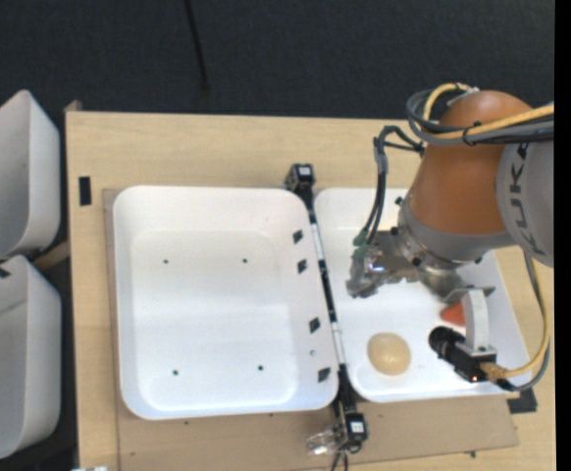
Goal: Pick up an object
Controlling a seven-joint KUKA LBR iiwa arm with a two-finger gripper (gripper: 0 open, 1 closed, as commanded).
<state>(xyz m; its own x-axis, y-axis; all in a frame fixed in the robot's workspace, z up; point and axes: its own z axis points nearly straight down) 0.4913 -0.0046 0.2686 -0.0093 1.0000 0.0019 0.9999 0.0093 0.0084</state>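
A beige, rounded object (389, 352) lies in the right bin (339, 224) near its front wall. A small orange-red object (452, 313) peeks out from under the arm, to the right of the beige one. My gripper (365, 277) hangs low over the left-middle of the right bin, close to the wall between the two bins. It is above and slightly left of the beige object and apart from it. Nothing shows in the gripper. The arm's orange wrist hides the back right part of the bin.
The left bin (129, 263) sits beside the right one, their walls meeting at a rim with black clips (317, 263). Two white containers (6, 263) stand off the bench at the far left. Wooden bench (217, 145) surrounds the bins.
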